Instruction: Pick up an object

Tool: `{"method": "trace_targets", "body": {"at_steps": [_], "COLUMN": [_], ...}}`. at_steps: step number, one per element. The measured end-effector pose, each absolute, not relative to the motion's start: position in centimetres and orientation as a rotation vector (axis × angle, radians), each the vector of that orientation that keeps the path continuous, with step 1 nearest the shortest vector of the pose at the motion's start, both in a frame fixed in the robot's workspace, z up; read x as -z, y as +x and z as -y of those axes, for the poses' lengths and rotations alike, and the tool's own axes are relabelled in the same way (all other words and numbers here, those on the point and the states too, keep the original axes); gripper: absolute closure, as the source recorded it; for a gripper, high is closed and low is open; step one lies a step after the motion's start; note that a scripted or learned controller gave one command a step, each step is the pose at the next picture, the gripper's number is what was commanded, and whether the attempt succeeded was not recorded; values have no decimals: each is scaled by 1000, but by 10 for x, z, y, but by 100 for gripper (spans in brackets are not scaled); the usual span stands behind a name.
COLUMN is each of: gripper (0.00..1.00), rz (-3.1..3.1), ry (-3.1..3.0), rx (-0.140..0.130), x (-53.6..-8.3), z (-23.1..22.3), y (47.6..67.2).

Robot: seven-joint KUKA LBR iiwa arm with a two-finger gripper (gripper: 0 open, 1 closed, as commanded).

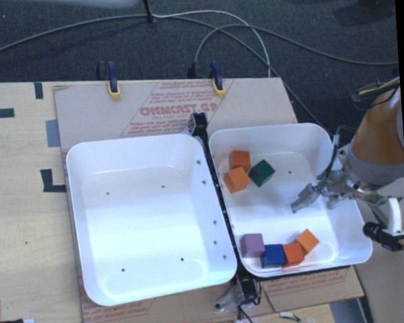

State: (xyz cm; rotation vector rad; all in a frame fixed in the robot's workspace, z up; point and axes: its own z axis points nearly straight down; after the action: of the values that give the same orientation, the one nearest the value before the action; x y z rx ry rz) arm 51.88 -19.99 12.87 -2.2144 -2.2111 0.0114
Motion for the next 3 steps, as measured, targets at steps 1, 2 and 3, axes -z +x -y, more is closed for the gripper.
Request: {"method": "trace_targets", "body": {"at_steps": [1,2,3], "gripper": [0,0,100], "rz": [2225,2226,2223], "ry": [-2216,-2218,-2220], "rx": [-1,1,0], "x": [-88,-89,-99], "z": [148,124,126], "y": [550,627,626]}}
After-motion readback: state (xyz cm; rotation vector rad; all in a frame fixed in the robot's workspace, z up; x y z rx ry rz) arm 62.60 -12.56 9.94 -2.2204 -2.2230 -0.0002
